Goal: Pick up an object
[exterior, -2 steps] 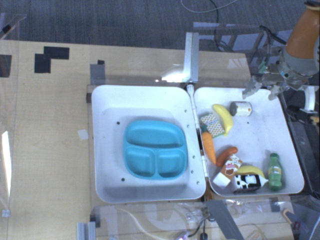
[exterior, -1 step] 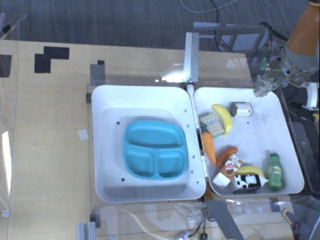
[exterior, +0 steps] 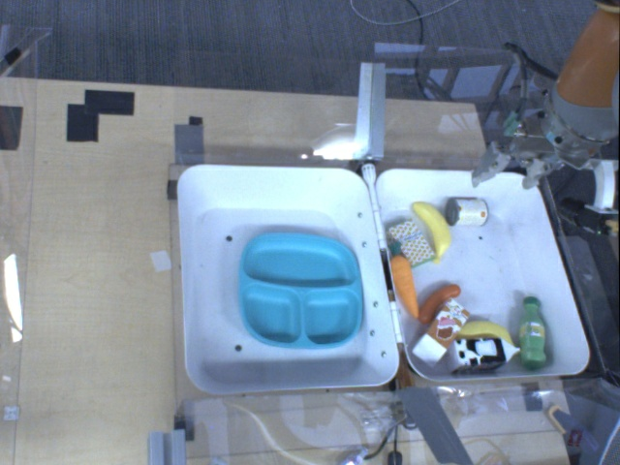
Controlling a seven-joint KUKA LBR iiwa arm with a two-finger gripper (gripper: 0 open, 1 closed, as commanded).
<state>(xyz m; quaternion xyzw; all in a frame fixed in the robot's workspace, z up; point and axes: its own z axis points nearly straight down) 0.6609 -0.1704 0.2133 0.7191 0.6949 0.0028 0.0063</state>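
Arm at upper right, fingers spread, holding nothing.

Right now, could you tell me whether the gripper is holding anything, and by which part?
Nothing is held: the gripper hangs above the right bin's far edge with nothing between its fingers.

Glossy blue plastic tray

Looking like a robotics lab or test cell rather than a home: pale wooden bench carrying two shallow white bins clamped by metal brackets, black marker squares sticking to the benchtop, loose cable trailing over grey carpet, clear guard panels edging the bench, grey-and-orange industrial arm reaching in from the right.
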